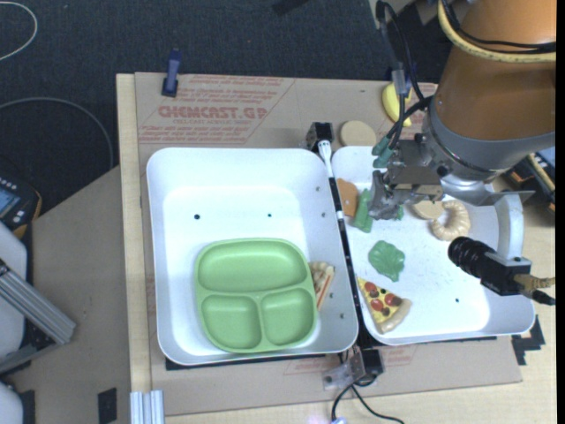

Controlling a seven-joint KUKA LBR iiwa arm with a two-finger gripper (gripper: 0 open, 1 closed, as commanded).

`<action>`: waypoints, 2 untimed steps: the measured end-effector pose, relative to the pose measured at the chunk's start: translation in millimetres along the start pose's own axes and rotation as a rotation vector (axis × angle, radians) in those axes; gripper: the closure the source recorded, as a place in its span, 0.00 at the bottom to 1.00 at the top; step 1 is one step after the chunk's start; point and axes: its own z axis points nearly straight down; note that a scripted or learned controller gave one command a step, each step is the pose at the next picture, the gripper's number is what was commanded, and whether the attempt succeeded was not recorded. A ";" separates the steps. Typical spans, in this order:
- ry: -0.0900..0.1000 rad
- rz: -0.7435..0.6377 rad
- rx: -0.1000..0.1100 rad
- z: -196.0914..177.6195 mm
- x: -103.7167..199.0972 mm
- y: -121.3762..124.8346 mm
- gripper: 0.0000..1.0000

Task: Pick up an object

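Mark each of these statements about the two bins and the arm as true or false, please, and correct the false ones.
1. The green divided plate lies in the left bin. True.
2. The pizza slice lies on the green divided plate. False: it lies in the right bin, near its front edge.
3. The gripper is over the right bin. True.
4. The green leafy piece lies in the left bin. False: it is in the right bin, above the pizza slice in the picture.
5. The green divided plate has three compartments. True.
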 end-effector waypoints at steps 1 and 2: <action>-0.001 0.001 0.000 44.0 48.0 1.4 1.00; 0.000 0.011 -0.026 -88.1 -2.2 2.2 1.00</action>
